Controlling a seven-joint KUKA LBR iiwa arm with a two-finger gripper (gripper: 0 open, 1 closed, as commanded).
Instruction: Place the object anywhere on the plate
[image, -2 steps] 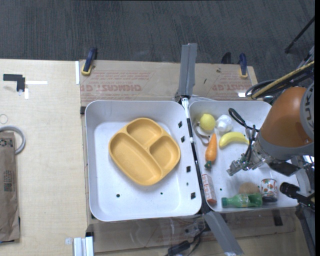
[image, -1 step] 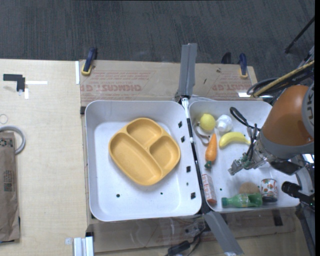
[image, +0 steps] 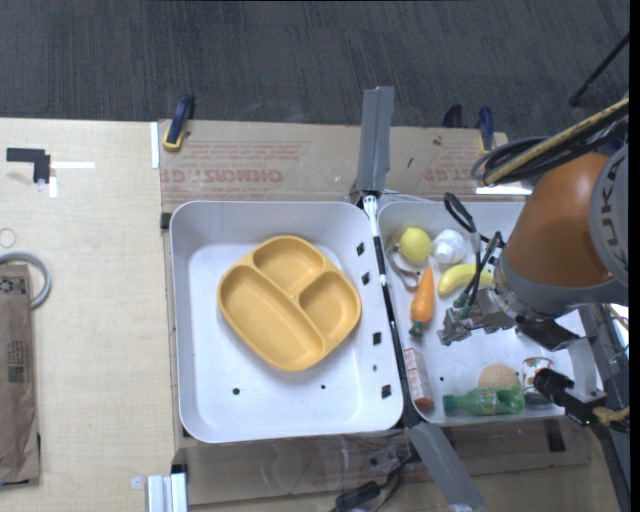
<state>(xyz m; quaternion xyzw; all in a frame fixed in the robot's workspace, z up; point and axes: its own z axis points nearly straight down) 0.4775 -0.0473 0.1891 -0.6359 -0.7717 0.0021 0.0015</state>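
Across two white bins (image: 190, 330): one yellow plate (image: 289, 301), one carrot (image: 423, 295), one lemon (image: 415, 244), one green bottle (image: 484, 402); gripper (image: 458, 328) is hovering, finger spacing indiscernible.

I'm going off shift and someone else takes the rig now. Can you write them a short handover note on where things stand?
End effector: low in the right bin, just right of the carrot; nothing visibly held.
Plate: yellow, three compartments, in the left bin, nothing on it.
Right bin also holds a lemon, a banana, a green bottle, a round bun-like item and a red-labelled tube along its left wall.
Done: no object on the plate yet.
Left: grasp one item, carry it across, set it on the plate.
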